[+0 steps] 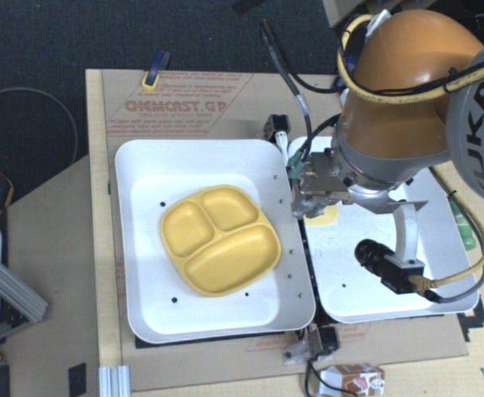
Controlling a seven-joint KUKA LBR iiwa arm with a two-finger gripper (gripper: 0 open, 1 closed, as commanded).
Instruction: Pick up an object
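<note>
The camera looks down on two white bins side by side on a table (pixel 101 222) covered with brown cardboard. The left bin (pixel 134 246) holds a yellow divided plate (pixel 219 240), which lies flat near the bin's middle with its three compartments facing up. The arm (pixel 407 89), grey with a broad orange band, hangs over the right bin (pixel 349 296), well to the right of the plate. Its jaws (pixel 314 195) sit low at that bin's upper left corner, just right of the wall shared with the left bin. A small pale yellow thing (pixel 326 215) peeks out right beneath them; whether the jaws grip it, or how wide they stand, I cannot tell. A black cylinder (pixel 386 265) on the arm's bracket juts out over the right bin.
</note>
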